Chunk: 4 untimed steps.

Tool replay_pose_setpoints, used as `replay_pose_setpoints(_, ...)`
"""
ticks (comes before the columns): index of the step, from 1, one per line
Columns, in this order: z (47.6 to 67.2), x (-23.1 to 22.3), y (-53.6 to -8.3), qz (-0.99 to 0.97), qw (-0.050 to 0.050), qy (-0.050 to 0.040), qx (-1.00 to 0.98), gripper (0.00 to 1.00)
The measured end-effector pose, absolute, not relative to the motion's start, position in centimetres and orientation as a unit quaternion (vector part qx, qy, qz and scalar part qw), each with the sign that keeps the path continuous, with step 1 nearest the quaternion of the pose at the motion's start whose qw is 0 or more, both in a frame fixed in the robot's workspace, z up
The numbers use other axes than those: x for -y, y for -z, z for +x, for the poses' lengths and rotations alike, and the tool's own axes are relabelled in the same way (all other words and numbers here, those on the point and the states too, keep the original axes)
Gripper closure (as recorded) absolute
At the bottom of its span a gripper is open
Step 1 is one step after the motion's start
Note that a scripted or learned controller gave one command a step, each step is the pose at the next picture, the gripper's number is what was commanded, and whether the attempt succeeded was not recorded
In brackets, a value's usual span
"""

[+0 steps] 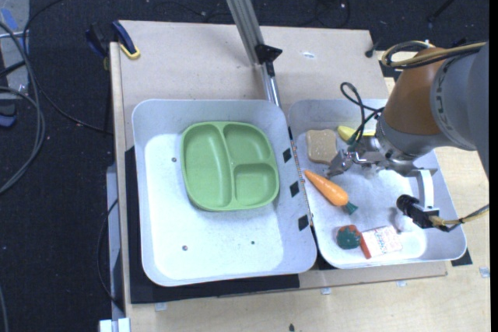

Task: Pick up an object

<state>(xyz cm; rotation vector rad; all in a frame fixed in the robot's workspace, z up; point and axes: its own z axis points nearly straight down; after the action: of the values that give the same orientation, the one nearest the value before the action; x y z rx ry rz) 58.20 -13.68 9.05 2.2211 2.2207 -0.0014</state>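
Your gripper (pixel 348 160) hovers just above the carrot (pixel 327 188), beside the tan sponge (pixel 320 145); you cannot tell its finger state

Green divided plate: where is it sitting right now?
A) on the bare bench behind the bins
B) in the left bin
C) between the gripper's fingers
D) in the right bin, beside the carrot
B: the green divided plate lies flat in the left bin, while the carrot lies in the right bin, where the gripper is.
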Motion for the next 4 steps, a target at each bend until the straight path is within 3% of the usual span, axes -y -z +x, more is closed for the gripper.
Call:
replay_pose_setpoints(1, 58.3, 13.8, -10.4, 0.708, 0.002, -0.0007, -0.707, 1.0)
replay_pose_setpoints(2, 59.1, 12.9, -15.6, 0.706, 0.002, -0.0015, -0.708, 1.0)
replay_pose_setpoints(4, 58.7, 13.4, -24.6, 0.706, 0.003, -0.0016, -0.708, 1.0)
